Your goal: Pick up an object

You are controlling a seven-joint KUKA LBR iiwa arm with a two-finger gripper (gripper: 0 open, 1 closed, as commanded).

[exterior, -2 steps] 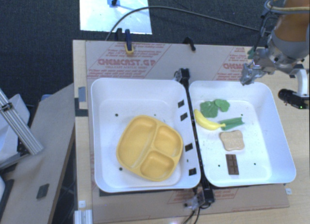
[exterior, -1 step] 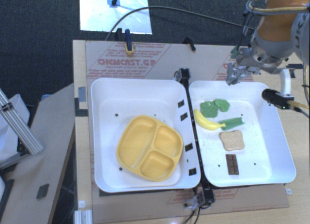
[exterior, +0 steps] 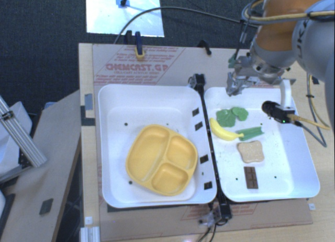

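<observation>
My gripper (exterior: pixel 235 88) hangs over the far left corner of the right bin (exterior: pixel 298 147), above and a little behind the green leaf (exterior: pixel 232 115). Nothing shows between its fingers. In that bin lie the green leaf, a yellow banana (exterior: pixel 223 130) by the left wall, a green bean pod (exterior: pixel 250 131), a slice of toast (exterior: pixel 251 152) and a brown chocolate bar (exterior: pixel 251 177) toward the front.
The left bin (exterior: pixel 112 131) holds a yellow divided plate (exterior: pixel 162 159). A black divider with clips (exterior: pixel 205 131) runs between the bins. The arm's grey body and orange band fill the upper right.
</observation>
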